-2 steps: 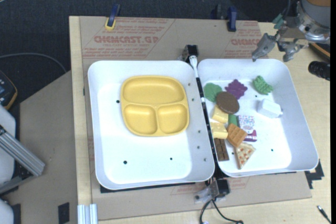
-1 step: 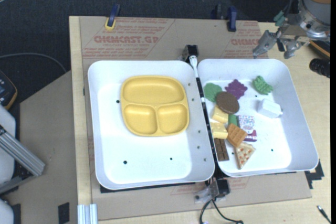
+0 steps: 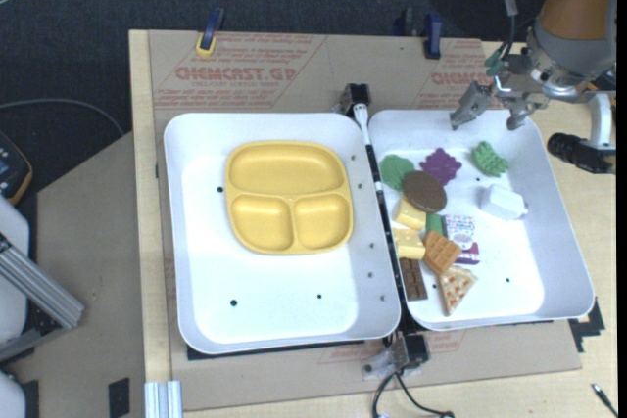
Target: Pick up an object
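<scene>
Nothing has been picked up so far, as far as can be judged. The gripper is seen above the far edge of the right bin, its two fingers spread wide with nothing between them. It is placed clear of the toy food, which lies lower in that bin.

The candidate objects are gathered toward the right bin's left half: a green leaf-shaped piece, a purple piece, a brown round disc, yellow blocks, a cracker-like piece and a pizza slice. A green ridged piece and a white block are set apart to the right, nearest the gripper. What some of these small items represent cannot be told with certainty at this resolution.

The left bin is occupied by a yellow divided tray.

The whole task is judged to remain: an object is to be chosen, the gripper lowered over it, closed and lifted.
</scene>
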Motion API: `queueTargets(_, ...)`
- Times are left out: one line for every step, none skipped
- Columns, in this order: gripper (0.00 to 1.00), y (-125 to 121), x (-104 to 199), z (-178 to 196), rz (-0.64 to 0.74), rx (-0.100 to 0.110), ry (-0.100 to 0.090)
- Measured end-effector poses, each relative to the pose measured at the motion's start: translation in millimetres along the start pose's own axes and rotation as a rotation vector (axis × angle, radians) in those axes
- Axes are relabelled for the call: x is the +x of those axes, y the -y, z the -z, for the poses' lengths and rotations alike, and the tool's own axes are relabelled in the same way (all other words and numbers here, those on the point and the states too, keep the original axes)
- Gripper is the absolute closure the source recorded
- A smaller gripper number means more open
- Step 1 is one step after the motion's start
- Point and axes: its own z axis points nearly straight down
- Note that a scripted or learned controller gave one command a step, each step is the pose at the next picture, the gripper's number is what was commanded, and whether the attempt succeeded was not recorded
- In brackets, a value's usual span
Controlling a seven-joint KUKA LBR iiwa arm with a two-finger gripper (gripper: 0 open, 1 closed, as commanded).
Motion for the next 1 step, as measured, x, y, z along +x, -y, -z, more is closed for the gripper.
queueTargets(0.0, -0.4, 3.6, -42.9, 0.0, -0.001, 0.0)
